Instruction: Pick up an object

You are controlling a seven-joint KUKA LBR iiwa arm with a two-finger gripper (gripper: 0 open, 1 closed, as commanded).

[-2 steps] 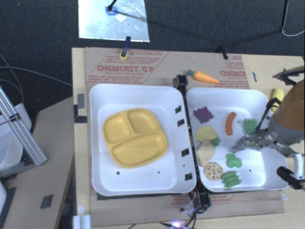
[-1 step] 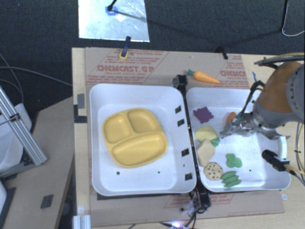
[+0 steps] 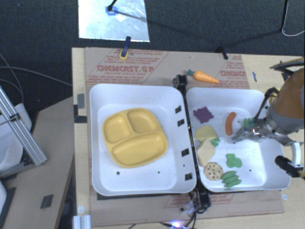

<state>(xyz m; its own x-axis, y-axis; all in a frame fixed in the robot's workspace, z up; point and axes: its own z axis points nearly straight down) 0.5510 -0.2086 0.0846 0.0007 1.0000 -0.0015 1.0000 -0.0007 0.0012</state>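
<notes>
Beside the sausage [image 3: 230, 122], the gripper [image 3: 237, 137] hovers over bare right bin [image 3: 257, 163] floor.

Even, fairly bright overhead light; the white bins [image 3: 143, 92] look slightly washed out. A foil sheet [image 3: 113, 13] at eleven o'clock glares. Shadows are soft. The arm [image 3: 290, 104] at three o'clock seems slightly blurred.

Just one camera here, fixed above the bench [image 3: 157, 63] and looking down at a slant, far enough back to fit both white bins [image 3: 143, 92] mid-frame, dark floor along the top, arm [image 3: 290, 104] entering right.
</notes>
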